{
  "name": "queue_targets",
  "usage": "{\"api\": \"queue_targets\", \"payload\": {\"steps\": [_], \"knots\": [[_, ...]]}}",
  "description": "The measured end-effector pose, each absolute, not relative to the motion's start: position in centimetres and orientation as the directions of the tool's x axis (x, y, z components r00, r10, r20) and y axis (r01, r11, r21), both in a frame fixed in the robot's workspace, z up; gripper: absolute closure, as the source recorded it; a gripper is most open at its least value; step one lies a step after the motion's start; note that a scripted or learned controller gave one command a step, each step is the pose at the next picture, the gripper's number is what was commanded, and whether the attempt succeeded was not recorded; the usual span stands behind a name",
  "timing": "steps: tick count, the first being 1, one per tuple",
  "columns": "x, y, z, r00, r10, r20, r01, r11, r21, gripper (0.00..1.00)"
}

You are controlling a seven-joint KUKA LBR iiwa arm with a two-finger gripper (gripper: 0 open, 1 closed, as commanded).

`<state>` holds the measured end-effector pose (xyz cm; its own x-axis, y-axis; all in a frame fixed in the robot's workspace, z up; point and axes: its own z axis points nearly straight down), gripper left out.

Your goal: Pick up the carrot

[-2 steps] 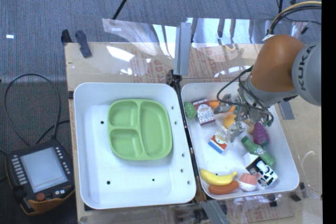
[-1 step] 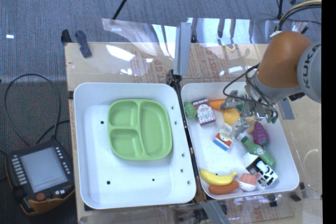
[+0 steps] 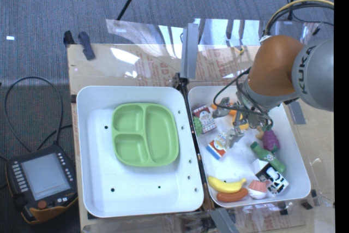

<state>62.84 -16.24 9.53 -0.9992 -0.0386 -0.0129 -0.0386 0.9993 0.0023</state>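
Right bin: your gripper hangs low over the toys, its grip state not discernible. Carrot: orange piece just beside the gripper, partly hidden. Left bin: green divided plate.

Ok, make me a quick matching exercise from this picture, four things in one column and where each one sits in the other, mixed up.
Things:
1. green divided plate
2. banana
3. purple grapes
4. handheld control pendant

Places:
A. right bin, near its front edge
B. on the floor, left of the bench
C. left bin
D. right bin, toward its right side, beside the end effector

Pairs: 1-C, 2-A, 3-D, 4-B
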Motion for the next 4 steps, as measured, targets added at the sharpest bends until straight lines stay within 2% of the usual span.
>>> {"api": "queue_targets", "payload": {"steps": [1,2,3,4], "knots": [[62.0,-11.3,9.6,-0.992,-0.122,-0.014,-0.122,0.993,-0.007,0.00],[63.4,-14.3,9.6,-0.995,-0.099,-0.015,-0.099,0.995,0.000,0.00],[62.9,-10.5,9.6,-0.902,-0.431,-0.013,-0.431,0.902,-0.008,0.00],[63.3,-16.7,9.6,-0.999,0.040,-0.014,0.040,0.999,0.001,0.00]]}}
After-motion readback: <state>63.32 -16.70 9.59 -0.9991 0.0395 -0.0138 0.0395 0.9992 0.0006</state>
